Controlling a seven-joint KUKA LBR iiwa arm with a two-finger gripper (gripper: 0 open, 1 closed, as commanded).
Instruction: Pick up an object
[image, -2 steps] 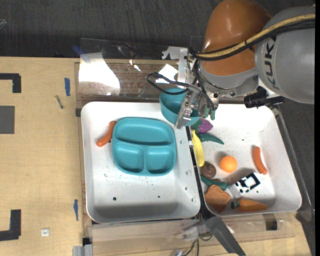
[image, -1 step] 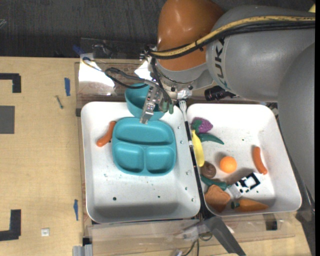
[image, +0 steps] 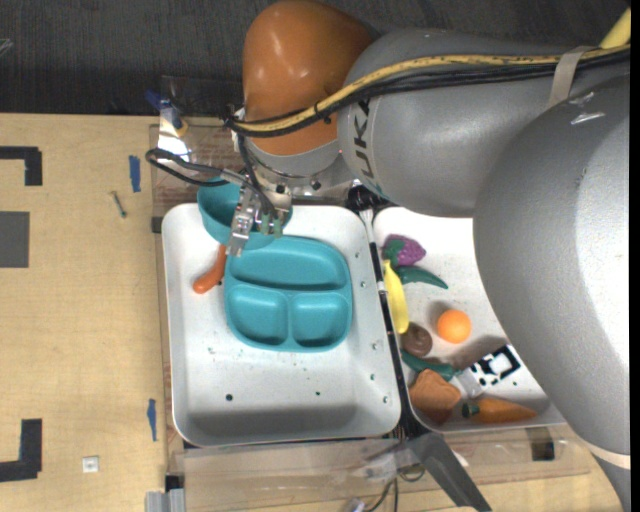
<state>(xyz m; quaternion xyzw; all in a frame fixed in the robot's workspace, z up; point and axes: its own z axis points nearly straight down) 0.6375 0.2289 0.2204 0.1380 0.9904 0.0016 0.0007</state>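
in the left bin you see an orange carrot, then the gripper over a teal divided tray; whether it is clenched you cannot tell. the right bin holds a banana and an orange.

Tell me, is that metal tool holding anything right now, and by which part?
It cannot be told. The tool hangs over the teal divided tray, beside a teal bowl, with nothing visibly gripped in it.
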